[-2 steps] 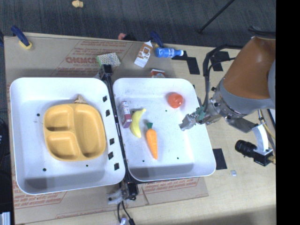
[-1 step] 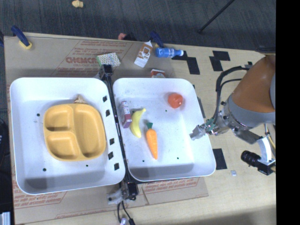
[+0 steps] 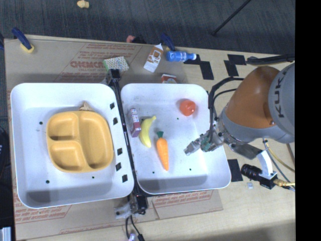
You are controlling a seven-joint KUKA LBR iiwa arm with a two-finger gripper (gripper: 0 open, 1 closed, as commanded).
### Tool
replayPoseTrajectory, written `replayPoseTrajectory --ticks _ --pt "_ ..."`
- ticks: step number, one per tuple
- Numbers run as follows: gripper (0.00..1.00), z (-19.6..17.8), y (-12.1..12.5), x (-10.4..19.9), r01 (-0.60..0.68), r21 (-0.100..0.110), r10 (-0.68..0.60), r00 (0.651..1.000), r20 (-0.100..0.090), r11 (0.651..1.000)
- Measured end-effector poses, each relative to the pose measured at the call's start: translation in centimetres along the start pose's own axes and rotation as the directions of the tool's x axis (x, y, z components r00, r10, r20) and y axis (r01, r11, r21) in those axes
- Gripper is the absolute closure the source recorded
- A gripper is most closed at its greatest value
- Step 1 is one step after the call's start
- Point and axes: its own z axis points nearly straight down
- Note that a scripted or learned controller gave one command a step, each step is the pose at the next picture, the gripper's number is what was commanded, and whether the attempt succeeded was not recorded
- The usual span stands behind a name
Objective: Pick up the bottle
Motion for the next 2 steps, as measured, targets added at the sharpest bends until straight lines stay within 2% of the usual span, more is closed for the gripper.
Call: replayPoseTrajectory --ticks 1,2 --pt "1.00 0.8 2.1 5.0 0.112 0.000 -0.112 0.994 0.000 0.994" --pt "1.00 0.5 0.7 -3.0 0.335 0.000 -0.335 0.942 0.003 0.942"
